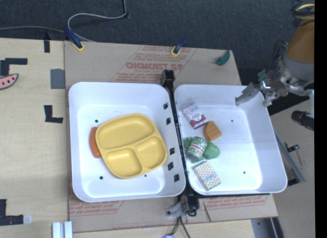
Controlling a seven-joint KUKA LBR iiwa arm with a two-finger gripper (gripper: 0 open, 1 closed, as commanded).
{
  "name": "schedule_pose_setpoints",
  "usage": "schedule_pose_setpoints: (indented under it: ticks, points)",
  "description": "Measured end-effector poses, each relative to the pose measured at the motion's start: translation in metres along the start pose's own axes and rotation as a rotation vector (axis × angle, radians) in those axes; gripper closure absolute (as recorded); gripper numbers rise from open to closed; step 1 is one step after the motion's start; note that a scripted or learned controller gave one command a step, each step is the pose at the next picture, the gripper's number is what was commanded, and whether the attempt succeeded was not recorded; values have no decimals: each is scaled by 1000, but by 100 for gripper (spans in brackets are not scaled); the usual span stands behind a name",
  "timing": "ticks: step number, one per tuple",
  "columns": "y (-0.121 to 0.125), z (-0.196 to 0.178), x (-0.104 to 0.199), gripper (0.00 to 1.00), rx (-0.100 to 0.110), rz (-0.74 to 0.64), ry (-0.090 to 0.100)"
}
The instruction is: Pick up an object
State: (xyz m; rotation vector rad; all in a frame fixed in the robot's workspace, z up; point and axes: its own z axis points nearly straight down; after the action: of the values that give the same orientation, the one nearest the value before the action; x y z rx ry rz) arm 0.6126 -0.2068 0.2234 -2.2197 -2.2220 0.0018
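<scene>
The right bin (255, 150) holds several small items along its left side. A red and white packet (193, 115) lies at the top, with an orange-brown block (212, 131) just below it. Further down sit a green can (195, 148) touching a green lump (212, 151), and a checkered box (207, 175) near the front. My gripper (255, 96) hovers over the bin's far right corner, well apart from all of them. It is open, with nothing between its fingers (244, 95).
The left bin (84, 104) holds a yellow divided plate (131, 145), with an orange item (94, 143) sticking out from under its left edge. A black divider (172, 124) joins the bins. A teal object (223, 58) lies on the cardboard behind.
</scene>
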Motion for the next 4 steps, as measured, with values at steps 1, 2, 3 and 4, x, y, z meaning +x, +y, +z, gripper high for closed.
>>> schedule_pose_setpoints:
  ticks: [1, 2, 3, 4]
  points:
    - [12, 137, 40, 0, -4, -1, 0]
    - [12, 127, 40, 100, -7, -3, -2]
    - [12, 118, 41, 100, -6, -4, -1]
    - [12, 118, 41, 0, -6, -4, -1]
